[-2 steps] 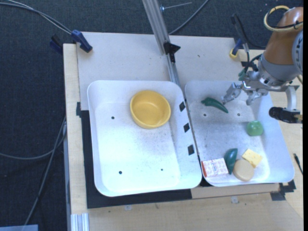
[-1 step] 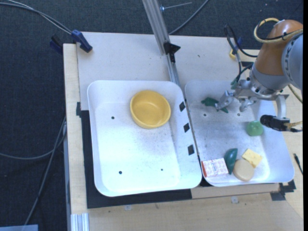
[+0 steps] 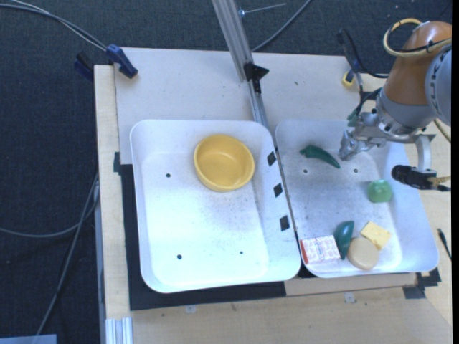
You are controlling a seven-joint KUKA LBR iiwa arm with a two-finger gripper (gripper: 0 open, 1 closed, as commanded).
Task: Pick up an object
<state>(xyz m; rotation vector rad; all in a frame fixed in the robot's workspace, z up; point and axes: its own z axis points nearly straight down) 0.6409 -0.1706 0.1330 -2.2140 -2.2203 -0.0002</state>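
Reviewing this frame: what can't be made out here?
- Gripper: too small and blurred in the camera view to judge its finger state, or whether it touches the dark green object.
- Red-and-white packet: print too small to read.
- Arm: cut off by the right edge.

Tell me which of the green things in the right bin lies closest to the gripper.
The dark green curved piece, just left of the gripper. The light green round one lies lower right, and the teal one sits far down among the items at the bin's near edge.
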